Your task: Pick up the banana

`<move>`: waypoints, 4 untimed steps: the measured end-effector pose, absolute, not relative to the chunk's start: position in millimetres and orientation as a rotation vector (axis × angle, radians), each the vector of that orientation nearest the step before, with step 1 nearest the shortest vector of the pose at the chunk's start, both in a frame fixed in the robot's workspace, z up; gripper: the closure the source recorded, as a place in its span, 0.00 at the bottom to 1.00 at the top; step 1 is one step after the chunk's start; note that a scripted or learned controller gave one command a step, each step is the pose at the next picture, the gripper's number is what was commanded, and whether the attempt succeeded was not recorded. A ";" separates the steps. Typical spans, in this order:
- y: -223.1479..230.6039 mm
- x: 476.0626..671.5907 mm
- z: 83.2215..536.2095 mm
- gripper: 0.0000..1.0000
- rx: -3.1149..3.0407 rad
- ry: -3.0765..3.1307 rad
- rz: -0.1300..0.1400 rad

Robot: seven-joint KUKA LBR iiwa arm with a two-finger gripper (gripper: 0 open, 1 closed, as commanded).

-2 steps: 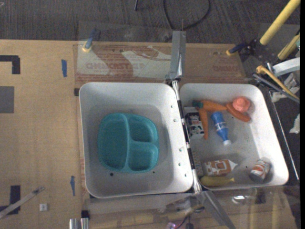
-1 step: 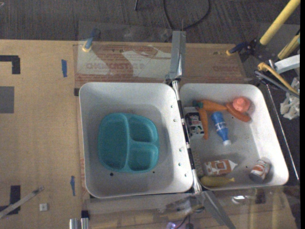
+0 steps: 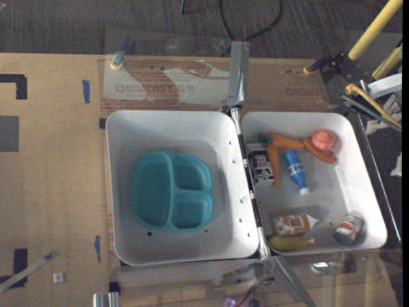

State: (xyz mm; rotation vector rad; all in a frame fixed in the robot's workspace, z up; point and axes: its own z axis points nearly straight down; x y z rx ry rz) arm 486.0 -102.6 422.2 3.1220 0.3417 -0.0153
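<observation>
In the right bin (image 3: 374, 200), at its near wall and close to the near left corner, the banana (image 3: 291, 242) is seen lying flat, its length along that wall. Just behind it, touching or almost touching, a small orange and white carton (image 3: 294, 224) is laid on its side. A can (image 3: 348, 228) is found in the near right corner, apart from the banana. Further back, a blue bottle (image 3: 296, 171) is laid near the middle of the bin, with a carrot (image 3: 275, 165) just to its left and a small dark box (image 3: 259, 169) against the left wall. A pink and orange toy (image 3: 323, 144) is placed towards the far right corner. In the left bin (image 3: 128, 130) a teal divided plate (image 3: 171, 190) is set flat, well apart from the banana. How the jaws stand cannot be told, so places are given by the bins and their contents.
</observation>
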 end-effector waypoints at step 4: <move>-101.8 487.8 441.1 0.00 3.118 0.351 -0.017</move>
